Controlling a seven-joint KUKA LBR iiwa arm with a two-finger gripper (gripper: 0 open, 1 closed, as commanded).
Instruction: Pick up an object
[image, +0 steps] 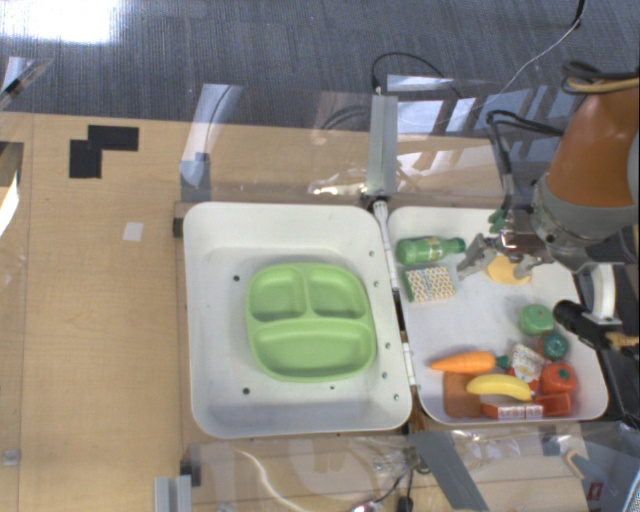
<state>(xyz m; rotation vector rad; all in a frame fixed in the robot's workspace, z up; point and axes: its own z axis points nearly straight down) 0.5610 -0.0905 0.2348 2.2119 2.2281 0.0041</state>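
My gripper (497, 255) hangs over the back of the right bin (455, 320), open, its grey fingers (471, 262) spread wide. A flat yellow piece (510, 272) lies just below and between them, and nothing is held. Left of the gripper lies a green bottle (430, 248) on its side, with a small dotted packet (432, 284) in front of it. Farther forward sit a green round lid (536, 319), an orange carrot (463, 362), a yellow banana (500, 386) and a red tomato (558, 378).
The left bin (215, 300) holds a green divided plate (310, 320). A ridge (392, 290) separates the two bins. A metal post (381, 145) stands behind them. The arm's orange band (598, 140) looms over the right bin's back right corner.
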